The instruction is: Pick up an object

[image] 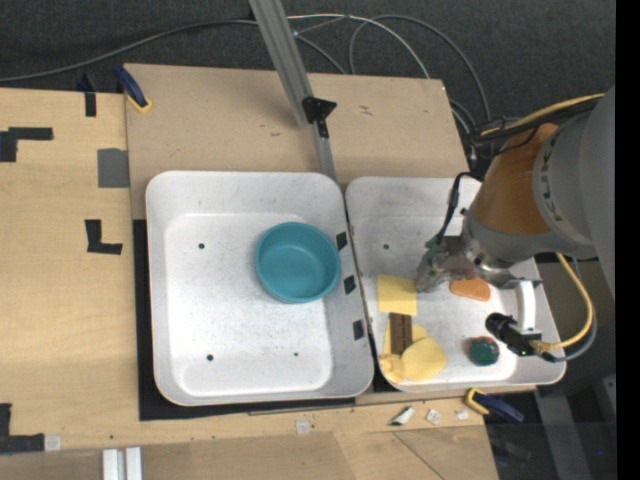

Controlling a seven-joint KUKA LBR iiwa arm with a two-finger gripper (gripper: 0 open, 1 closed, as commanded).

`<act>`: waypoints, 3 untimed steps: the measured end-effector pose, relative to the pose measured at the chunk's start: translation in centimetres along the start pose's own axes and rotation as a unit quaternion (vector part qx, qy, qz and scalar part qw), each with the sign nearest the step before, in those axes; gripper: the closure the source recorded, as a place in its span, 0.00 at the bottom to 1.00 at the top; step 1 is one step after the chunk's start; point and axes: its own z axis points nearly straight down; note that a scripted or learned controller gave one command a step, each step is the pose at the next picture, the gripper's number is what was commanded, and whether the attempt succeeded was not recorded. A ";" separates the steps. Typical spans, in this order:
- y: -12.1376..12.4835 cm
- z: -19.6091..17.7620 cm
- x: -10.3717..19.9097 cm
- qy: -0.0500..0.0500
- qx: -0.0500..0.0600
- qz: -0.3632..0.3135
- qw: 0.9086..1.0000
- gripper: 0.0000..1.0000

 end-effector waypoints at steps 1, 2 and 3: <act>0.6 -5.9 -0.6 -0.001 -0.002 0.001 1.000 1.00; 0.4 -10.3 -0.3 -0.001 -0.002 0.000 1.000 1.00; 0.5 -15.6 -0.2 -0.001 -0.003 0.000 1.000 1.00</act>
